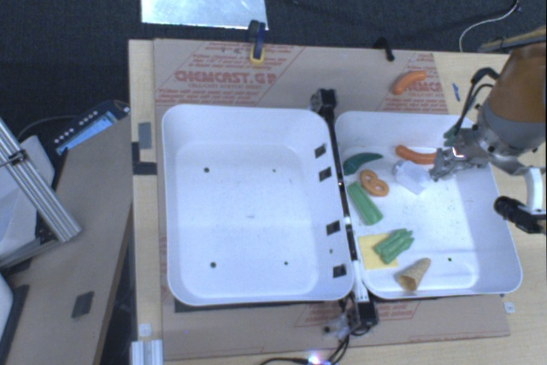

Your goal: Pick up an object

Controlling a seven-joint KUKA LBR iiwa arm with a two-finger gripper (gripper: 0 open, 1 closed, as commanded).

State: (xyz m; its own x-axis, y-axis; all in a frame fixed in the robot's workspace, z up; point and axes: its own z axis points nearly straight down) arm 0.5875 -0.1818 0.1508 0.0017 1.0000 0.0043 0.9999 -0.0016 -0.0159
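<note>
The gripper [443,164] hangs over the right bin [479,265] near its far edge, just beside the right end of an orange sausage [415,155] and above a small white block [410,178]; whether it is wide or narrow cannot be told from this slant, and nothing shows in its grasp. Toward the bin's left wall lie a dark green pepper [361,161], a pretzel [373,183] and a green cucumber piece [365,204]. Near the front edge sit a yellow cheese slice [370,248], a green bean bundle [394,244] and a cone [414,273]. A second orange sausage [408,82] rests on the cardboard [222,73] beyond the bin's far edge. The left bin [184,209] stands alongside.
</note>
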